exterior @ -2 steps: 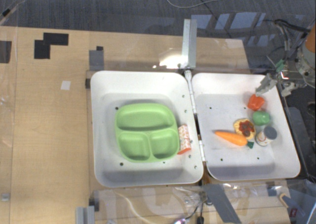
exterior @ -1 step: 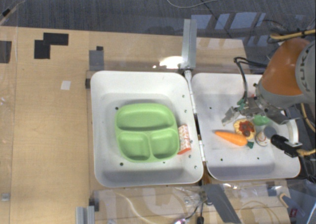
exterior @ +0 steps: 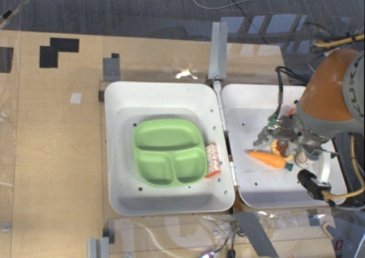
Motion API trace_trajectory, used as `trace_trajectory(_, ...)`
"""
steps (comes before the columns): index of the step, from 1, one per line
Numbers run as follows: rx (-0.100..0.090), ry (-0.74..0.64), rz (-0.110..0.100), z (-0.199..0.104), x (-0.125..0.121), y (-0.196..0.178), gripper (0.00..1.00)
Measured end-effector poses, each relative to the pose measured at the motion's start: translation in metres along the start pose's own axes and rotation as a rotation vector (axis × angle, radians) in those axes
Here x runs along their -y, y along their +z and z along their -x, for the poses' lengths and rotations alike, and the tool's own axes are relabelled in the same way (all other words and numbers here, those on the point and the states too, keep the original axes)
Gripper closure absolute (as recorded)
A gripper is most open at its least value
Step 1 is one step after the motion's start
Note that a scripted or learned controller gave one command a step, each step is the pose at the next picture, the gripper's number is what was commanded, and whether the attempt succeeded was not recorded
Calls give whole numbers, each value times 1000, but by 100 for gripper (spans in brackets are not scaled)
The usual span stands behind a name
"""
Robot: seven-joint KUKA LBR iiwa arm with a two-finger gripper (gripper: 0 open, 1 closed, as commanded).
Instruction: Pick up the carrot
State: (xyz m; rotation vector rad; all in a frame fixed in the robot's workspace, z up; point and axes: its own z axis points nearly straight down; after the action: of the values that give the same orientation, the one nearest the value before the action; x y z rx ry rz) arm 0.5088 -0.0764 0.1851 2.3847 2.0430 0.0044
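The arm (exterior: 336, 89) hangs low over the right bin (exterior: 251, 188), and its gripper (exterior: 283, 137) sits in a clutter of small items; whether the jaws are apart or together I cannot tell. The green tray (exterior: 169, 151) in the left bin (exterior: 120, 137) lies well away from the jaws. The carrot (exterior: 267, 159) lies flat just below and beside the jaws, apparently free. A good grasp would likely centre on its thick middle, across its width, clear of neighbouring clutter.

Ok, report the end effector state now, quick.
End effector: cannot be told; it sits low in the right bin, just above the carrot.
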Motion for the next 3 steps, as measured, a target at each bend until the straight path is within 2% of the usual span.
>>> trace_trajectory(1,8,-250,30,23,-4,75,0)
trace_trajectory(2,11,-249,34,24,-6,63,100)
trace_trajectory(3,1,-486,5,-35,-68,-69,100)
